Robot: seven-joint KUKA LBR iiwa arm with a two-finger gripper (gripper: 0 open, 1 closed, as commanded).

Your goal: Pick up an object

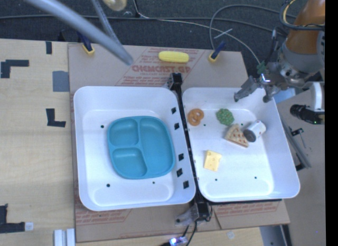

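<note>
In the right bin lie an orange pretzel-like ring, a green broccoli piece, a pizza-like wedge, a small white and grey cup on its side and a yellow cheese square. My gripper hangs over the bin's upper right corner, above and to the right of the broccoli. Its two dark fingers are spread apart with nothing between them.
The left bin holds a blue divided plate. A yellow banana-shaped toy lies on the cardboard behind the bins. Cables loop behind the right bin, and a grey pole crosses the upper left.
</note>
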